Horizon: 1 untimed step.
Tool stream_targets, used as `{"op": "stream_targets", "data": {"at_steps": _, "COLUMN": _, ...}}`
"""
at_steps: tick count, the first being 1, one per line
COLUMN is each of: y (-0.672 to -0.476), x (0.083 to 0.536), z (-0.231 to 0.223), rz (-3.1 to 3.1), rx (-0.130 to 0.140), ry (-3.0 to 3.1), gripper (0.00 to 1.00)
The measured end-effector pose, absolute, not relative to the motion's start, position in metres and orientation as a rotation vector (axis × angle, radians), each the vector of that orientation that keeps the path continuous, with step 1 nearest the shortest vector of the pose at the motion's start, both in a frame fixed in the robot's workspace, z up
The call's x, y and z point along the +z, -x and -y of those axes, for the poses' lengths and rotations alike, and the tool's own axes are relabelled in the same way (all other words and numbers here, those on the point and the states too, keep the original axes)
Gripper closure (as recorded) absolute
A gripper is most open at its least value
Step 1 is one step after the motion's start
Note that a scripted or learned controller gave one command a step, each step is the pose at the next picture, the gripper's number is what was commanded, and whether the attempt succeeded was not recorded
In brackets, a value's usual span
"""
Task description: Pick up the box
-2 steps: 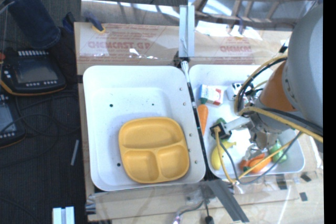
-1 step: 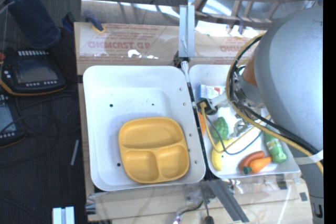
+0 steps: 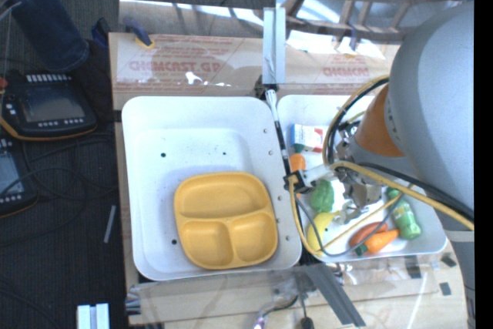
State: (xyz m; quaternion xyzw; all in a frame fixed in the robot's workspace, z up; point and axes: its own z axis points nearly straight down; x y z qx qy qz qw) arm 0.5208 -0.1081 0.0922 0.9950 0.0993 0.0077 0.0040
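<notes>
The grey arm (image 3: pixel 443 88) looms closest to us, filling the 3 o'clock side of the view, its orange band (image 3: pixel 373 127) just above the wrist. Next in size come the two white bins: the left bin (image 3: pixel 154 135) holds a yellow divided tray (image 3: pixel 225 218) toward its 6 o'clock end, and the right bin (image 3: pixel 308 110) carries the clutter. We see the gripper (image 3: pixel 353 193) low over the middle of that right bin, wrapped in cables; how wide it stands and whether it has anything we cannot tell. The box (image 3: pixel 308 138), white with red and green print, lies at the bin's 12 o'clock end, up against the left wall. From the gripper we judge it lies toward 10 or 11 o'clock, its long axis running roughly 9 to 3. Smaller things sit nearer 6 o'clock: a green piece (image 3: pixel 322 196), a yellow lemon-like piece (image 3: pixel 320 227), an orange carrot (image 3: pixel 379 241)
</notes>
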Motion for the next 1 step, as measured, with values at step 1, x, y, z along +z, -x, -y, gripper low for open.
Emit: {"op": "stream_targets", "data": {"at_steps": 1, "y": -0.5832, "x": 0.0911, "z": 0.1179, "rz": -0.397, "rx": 0.011, "ry": -3.110, "gripper": 0.00}}
